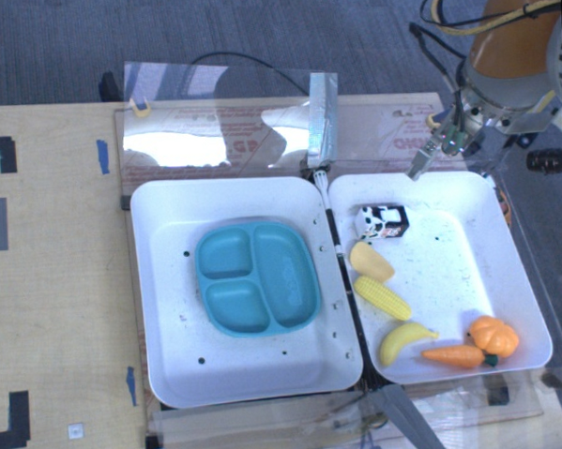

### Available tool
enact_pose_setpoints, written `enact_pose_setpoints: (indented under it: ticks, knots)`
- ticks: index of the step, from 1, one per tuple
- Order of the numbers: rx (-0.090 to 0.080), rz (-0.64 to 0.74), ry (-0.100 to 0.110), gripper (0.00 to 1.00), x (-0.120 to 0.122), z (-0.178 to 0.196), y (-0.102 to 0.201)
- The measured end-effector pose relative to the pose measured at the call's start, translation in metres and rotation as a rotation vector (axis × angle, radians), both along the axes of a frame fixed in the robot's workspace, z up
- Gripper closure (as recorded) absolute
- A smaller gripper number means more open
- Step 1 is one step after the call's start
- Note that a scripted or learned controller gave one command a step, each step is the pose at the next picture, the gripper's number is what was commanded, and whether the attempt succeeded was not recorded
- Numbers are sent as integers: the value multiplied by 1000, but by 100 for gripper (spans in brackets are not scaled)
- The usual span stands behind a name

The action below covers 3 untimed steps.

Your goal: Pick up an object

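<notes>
Tool raised at far right corner, 6 items in right bin

Arm (511,38) enters from the upper right, grey with the orange band showing near the top edge. The tool (426,160) sits above the far rim of the right bin (513,254), near its back edge, tilted down toward the left. Nothing is seen between its tips. The tips are too small and blurred here; I cannot tell whether they stand wide or narrow.

Right bin contents, 6 items:
- black-and-white cow toy (384,222), near the far left part of the bin, closest item to the tool but well apart from it.
- pale yellow piece (370,261), just below the cow.
- corn cob (382,298), touching or just beside the pale yellow piece, lying at a slant.
- banana (403,340), near the front, curved.
- carrot (453,356), lying flat just right of the banana.
- orange pumpkin (494,336), at the front right corner, touching the carrot's thick end.

Left bin (163,300) holds 1 teal divided plate (257,277) with 3 compartments, roughly centred.

Both bins rest side by side on the surface (58,277). A clear plastic sheet (220,128) stands behind the left bin.
</notes>
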State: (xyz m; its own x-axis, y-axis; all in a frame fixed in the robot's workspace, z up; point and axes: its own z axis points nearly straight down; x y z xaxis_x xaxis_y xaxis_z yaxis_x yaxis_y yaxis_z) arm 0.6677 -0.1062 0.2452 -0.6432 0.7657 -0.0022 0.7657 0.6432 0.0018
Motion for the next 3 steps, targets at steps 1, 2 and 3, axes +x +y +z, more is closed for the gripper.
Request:
enact_pose_setpoints:
  ticks: [1, 2, 3]
  knots:
    - [-2, 95, -1, 100, -6, -6, -50]
    - [-3, 96, -11, 100, -4, 7, -49]
    - [-5, 209, -6, 100, -7, 0, -104]
